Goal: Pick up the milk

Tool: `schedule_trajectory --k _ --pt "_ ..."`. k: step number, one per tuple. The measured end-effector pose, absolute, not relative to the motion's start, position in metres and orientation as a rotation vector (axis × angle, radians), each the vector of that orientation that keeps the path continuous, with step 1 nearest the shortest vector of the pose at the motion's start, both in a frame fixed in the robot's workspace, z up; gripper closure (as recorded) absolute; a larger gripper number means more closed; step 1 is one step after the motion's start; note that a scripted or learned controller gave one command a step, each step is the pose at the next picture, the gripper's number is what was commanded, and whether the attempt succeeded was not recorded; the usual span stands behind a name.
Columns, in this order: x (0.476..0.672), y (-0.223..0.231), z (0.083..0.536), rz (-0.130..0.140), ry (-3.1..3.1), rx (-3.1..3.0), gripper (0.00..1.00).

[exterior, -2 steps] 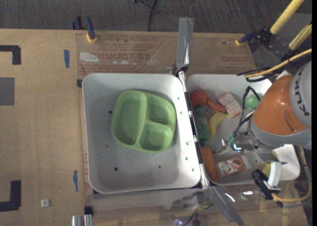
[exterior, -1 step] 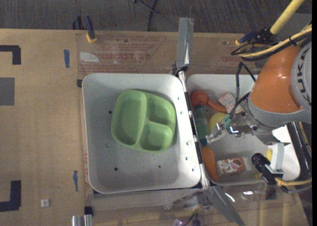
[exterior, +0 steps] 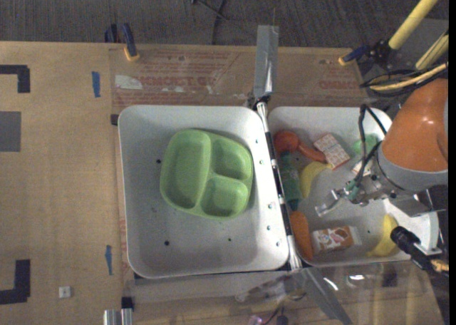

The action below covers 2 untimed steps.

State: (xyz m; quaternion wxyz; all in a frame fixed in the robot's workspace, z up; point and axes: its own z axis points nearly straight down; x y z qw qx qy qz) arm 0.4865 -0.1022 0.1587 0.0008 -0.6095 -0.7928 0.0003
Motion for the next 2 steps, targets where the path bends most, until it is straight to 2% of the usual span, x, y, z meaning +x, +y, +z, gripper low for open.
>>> schedule_trajectory --k 1,2 --pt "0.479 -0.111 0.142 0.001 -2.421 -1.998 0.0" --pt "0.481 -0.101 0.098 0.001 -2.497 -1.921 0.0"
